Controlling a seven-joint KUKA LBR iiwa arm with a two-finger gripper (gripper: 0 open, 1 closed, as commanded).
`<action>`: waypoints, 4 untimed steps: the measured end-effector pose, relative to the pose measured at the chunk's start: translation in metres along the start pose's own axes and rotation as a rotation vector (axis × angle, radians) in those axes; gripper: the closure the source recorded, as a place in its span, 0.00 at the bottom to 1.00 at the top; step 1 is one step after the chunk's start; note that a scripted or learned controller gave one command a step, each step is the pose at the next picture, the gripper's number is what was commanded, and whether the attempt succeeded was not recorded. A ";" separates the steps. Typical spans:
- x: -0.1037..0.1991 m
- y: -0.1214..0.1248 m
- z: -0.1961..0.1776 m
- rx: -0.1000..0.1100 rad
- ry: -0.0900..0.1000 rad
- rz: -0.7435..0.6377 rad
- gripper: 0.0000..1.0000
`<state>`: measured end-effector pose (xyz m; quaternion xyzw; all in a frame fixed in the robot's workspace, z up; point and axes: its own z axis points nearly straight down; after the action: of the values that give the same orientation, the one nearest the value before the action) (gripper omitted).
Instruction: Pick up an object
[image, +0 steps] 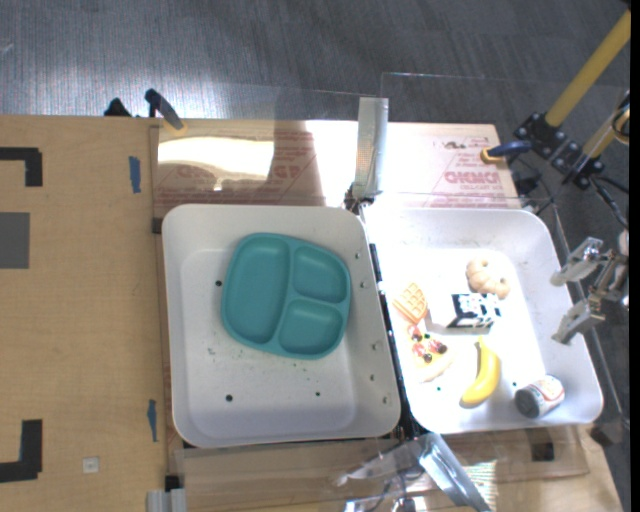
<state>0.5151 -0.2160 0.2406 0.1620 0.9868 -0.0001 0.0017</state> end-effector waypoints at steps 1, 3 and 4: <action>-0.009 -0.004 0.050 0.000 0.004 0.276 0.00; -0.010 0.057 0.108 -0.002 -0.003 0.271 0.00; -0.033 0.131 0.147 -0.011 -0.020 0.674 0.00</action>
<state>0.5885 -0.1023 0.0940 0.4792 0.8776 0.0043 0.0120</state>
